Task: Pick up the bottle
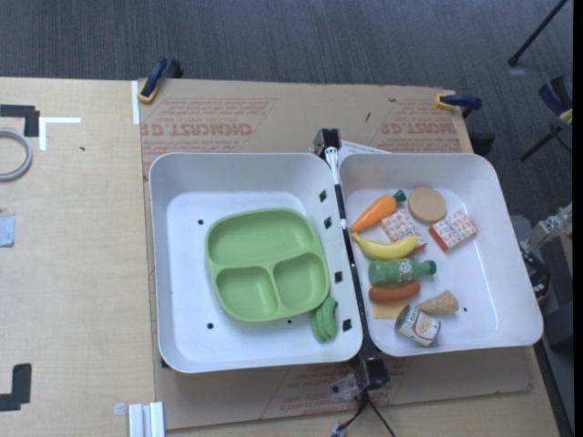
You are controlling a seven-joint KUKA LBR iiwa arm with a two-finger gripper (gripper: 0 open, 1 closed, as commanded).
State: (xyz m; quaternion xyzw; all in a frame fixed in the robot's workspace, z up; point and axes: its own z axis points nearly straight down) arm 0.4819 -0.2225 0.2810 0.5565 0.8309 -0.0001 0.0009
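The bottle (401,269) is small and green with a label, and it lies on its side in the middle of the right bin (506,271), cap pointing right. A banana (387,244) rests just above it and a red sausage (393,290) just below it, both close against it.
The right bin also holds a carrot (375,212), a round cookie (426,204), two red-and-white packets (453,230), a can (418,326) and a tan wedge (440,303). In the left bin (168,244) sit a green divided plate (267,264) and a green slice (324,320).
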